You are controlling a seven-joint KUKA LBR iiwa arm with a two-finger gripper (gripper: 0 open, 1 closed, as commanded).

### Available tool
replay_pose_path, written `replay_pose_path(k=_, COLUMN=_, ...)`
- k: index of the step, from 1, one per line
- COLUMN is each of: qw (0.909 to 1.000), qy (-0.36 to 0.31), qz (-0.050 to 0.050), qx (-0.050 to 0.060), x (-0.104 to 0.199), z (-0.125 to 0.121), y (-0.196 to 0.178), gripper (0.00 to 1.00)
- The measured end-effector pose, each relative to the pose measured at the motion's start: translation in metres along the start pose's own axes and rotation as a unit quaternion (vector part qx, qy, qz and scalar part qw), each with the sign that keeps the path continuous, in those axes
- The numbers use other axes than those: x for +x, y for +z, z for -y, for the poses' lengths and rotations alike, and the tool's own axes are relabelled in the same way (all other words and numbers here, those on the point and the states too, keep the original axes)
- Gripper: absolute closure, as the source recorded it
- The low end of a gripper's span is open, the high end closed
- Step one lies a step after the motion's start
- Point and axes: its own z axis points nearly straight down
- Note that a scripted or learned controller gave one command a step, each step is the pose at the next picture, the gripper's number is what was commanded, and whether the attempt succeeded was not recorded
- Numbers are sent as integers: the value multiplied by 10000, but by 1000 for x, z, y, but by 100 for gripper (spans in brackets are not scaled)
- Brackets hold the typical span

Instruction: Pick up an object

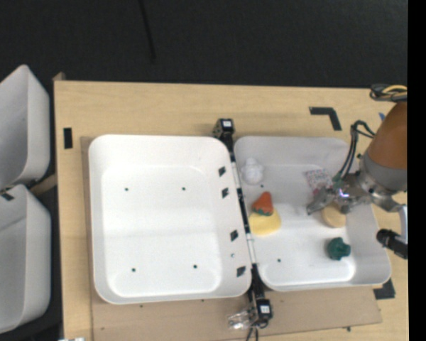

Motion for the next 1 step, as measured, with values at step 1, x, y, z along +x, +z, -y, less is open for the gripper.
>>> replay_pose_path(k=1, qw=10000, qy=-21, qz=16, qx=-77, x=1, z=-6, y=-18, gripper=100)
